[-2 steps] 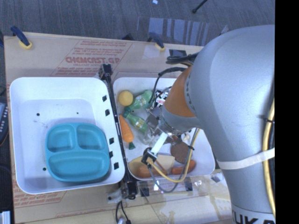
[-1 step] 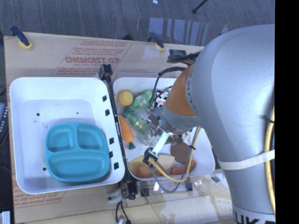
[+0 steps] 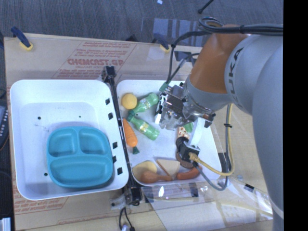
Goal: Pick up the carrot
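Writing legible: cardboard sheet (image 3: 91,59) beneath the bins bears red print, "CHEMCAST GP" in large letters, smaller lines above and below too fine to read. The arm (image 3: 250,76) shows part of dark lettering on its grey shell, "KU" at most.

Bins: two, white, shallow, side by side, joined by a black clip strip along the shared wall.

Left bin (image 3: 24,109): one blue divided plate (image 3: 79,158), three compartments, lying at 6 o'clock of the bin floor.

Right bin (image 3: 144,84), contents counted:
- Carrot (image 3: 129,133), one, orange with a green stub at its lower end; lies along the bin's 9 o'clock wall, just beside the divider, pointing from 12 to 6 o'clock. Nothing grips it.
- Green bottles, two: the upper bottle (image 3: 146,102) at 11 o'clock, tilted; the lower bottle (image 3: 143,127) just right of the carrot, close to it, contact uncertain.
- Lemon (image 3: 128,100), one, yellow, at 11 o'clock, touching the upper bottle's end.
- Potato-like pale item (image 3: 145,167), one, at 7 o'clock.
- Sausages, two, reddish-brown: the left sausage (image 3: 155,177) and the right sausage (image 3: 187,174), along the 6 o'clock wall.
- Tan wedge (image 3: 168,167), one, between the pale item and the right sausage; kind unclear.

Gripper (image 3: 169,114): hangs over the middle of the right bin, at 3 o'clock from the carrot and apart from it; whether it is spread or closed cannot be told.

Clamps: blue-and-yellow clamp (image 3: 21,38) at the bench's 10 o'clock corner; a second (image 3: 161,43) at 12 o'clock, partly hidden.
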Robot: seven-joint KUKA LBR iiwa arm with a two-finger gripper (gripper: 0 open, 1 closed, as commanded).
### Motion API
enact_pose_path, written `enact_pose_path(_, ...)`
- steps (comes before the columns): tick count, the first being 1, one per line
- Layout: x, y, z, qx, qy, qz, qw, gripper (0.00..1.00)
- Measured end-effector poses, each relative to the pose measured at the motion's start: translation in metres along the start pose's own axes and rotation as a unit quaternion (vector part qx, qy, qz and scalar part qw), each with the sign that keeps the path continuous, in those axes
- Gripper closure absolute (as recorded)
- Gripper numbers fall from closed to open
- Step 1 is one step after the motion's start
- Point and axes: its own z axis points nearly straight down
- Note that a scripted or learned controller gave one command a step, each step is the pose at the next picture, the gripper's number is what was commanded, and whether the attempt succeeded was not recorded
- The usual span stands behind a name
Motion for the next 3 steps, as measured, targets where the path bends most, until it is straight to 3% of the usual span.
enact_pose_path(1, 0.0, -0.001, 0.001, 0.002, 0.0, 0.0, 1.0, 0.0)
enact_pose_path(2, 0.071, -0.043, 0.095, 0.005, -0.002, 0.038, 0.9993, 0.0)
enact_pose_path(3, 0.026, -0.005, 0.092, 0.001, 0.0, 0.056, 0.9984, 0.0)
